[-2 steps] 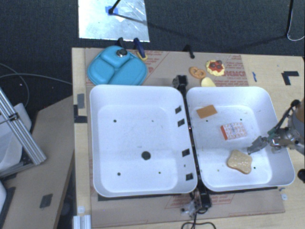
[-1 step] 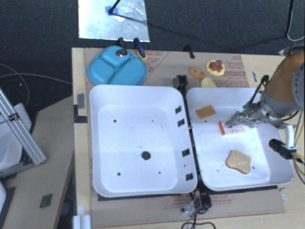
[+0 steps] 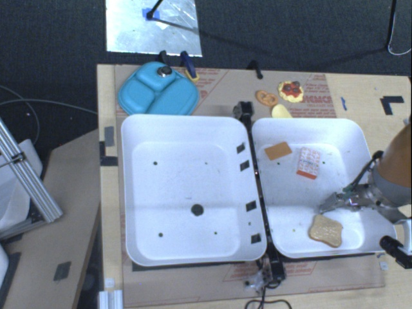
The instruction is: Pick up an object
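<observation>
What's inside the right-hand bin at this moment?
In the right bin: an orange-brown slice, a red-printed card, a bread piece and the gripper. Anything beneath the arm is hidden.

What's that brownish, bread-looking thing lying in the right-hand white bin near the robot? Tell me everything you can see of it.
The tan, slice-of-toast-shaped piece lies flat on the floor of the right shallow white bin, near its front right corner. It is roughly square with rounded corners, light brown with a paler, speckled face, and looks like toy bread; its material cannot be told. It appears whole. The robot's metal gripper is just behind it, seemingly not touching it. Nothing else touches it but the bin floor.
</observation>
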`<action>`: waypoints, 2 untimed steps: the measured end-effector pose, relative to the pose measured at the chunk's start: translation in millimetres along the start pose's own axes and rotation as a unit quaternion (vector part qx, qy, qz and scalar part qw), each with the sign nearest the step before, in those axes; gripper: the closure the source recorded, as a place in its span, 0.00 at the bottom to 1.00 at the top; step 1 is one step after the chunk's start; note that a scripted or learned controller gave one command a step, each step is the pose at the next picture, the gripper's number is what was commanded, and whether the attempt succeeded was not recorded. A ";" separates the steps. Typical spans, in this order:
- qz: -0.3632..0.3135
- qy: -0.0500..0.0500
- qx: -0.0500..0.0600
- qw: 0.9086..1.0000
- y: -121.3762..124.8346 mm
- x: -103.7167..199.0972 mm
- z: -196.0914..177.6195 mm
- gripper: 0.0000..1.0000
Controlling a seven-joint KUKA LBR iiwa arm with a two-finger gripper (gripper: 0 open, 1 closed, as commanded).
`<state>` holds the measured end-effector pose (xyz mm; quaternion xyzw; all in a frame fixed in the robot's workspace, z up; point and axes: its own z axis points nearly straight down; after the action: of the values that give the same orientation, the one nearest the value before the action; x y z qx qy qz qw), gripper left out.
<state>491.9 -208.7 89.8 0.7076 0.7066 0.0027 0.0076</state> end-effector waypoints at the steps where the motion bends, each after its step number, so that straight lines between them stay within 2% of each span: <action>1: -0.001 -0.003 -0.003 1.000 5.0 -1.7 -11.6 1.00; 2: -0.005 0.001 0.002 1.000 68.4 27.5 2.8 1.00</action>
<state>560.3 -181.4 87.8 0.7041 0.7101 0.0015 0.0052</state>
